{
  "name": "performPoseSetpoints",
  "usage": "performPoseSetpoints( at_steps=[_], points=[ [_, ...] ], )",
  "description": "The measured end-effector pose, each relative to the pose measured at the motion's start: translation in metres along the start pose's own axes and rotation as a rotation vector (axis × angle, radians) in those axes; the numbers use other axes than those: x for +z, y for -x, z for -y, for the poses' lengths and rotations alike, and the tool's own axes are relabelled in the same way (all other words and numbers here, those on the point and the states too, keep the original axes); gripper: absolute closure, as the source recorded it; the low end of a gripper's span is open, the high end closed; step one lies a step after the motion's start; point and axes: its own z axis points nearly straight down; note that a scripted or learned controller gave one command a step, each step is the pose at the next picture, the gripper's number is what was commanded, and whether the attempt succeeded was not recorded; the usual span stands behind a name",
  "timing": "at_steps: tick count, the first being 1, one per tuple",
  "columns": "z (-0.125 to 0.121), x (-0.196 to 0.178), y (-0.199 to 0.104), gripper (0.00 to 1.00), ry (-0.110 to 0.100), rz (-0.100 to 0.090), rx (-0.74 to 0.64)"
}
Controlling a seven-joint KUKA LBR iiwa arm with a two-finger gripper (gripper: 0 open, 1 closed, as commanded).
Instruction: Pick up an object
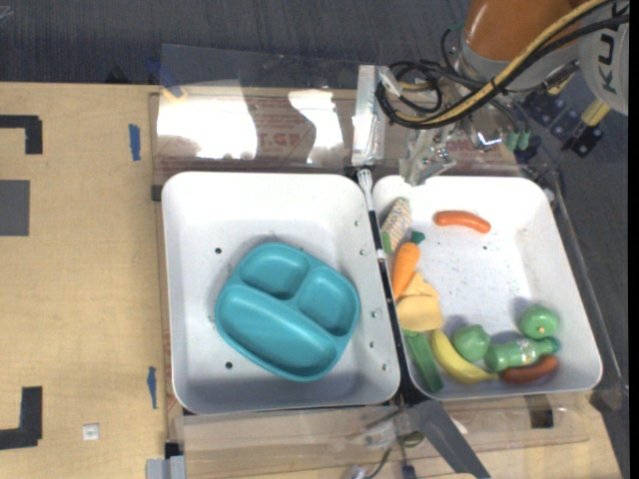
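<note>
- The pincer [424, 165] hangs over the far rim of the right bin [519, 193], near that bin's far left corner; whether its fingers are apart or together cannot be told, and nothing shows between them.
- The middle and far right of the right bin's floor lie bare, so open room sits around the small orange sausage [462, 222], which lies alone near the far wall, just beside the pincer.
- Along the left wall of that bin runs a tight row: a corn cob [395, 222], a carrot [404, 266], a pale yellow piece [420, 308] and a green stick [423, 359], each touching or nearly touching the next.
- The near right corner is crowded: a banana [457, 360], a green pepper [471, 342], a green apple [540, 321], a green bottle-like piece [519, 350] and a dark red piece [529, 370] lie bunched together.
- The left bin [190, 267] holds a teal divided plate [288, 309], set towards the middle with bare floor all round.
- The worktop [75, 267] to the left is plain board with black marks and blue tape.
- On the arm [529, 8] part of a letter "K" shows; no other writing can be read.
</note>
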Motion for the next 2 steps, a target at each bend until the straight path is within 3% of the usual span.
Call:
performPoseSetpoints(
  at_steps=[1, 2],
  points=[
    [0.075, -0.056, -0.013, 1.00, -0.005, 0.001, -0.223],
    [0.055, -0.003, -0.063, 1.00, 0.001, -0.007, -0.292]
  ],
)
